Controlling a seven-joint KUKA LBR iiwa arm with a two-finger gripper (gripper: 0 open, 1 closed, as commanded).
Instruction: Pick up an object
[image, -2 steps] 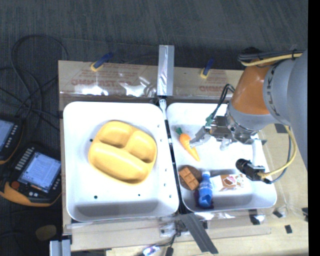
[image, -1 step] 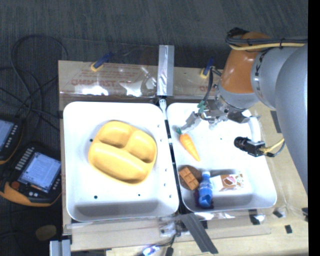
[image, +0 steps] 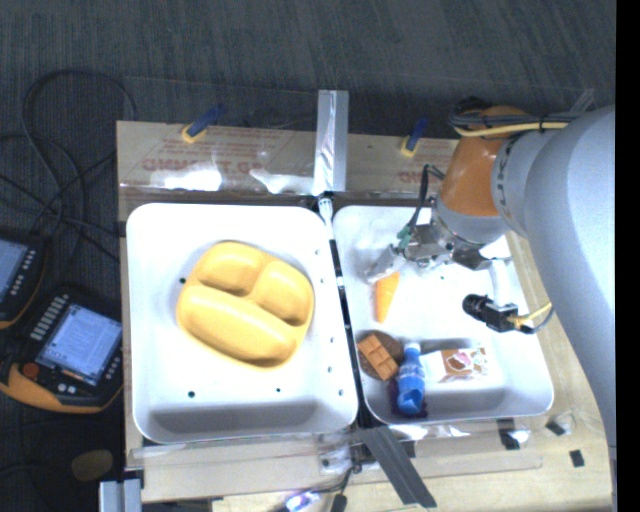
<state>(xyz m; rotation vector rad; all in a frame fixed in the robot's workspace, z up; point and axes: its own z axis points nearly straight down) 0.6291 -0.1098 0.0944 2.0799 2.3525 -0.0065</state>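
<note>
Glossy yellow plastic bread (image: 246, 302); smooth white plastic bins (image: 160, 400); matt grey arm (image: 580, 220).

Nothing here can be read. The small carton (image: 462, 362) lying in the right bin (image: 520, 395) carries a printed picture and some coloured marks — too small and blurred to make out as words. The brown board (image: 215, 155) at the far side of the table has faint reddish print under clear film, also illegible. The handheld screen (image: 78, 340) at the left edge glows pale blue — no characters can be told.
</note>
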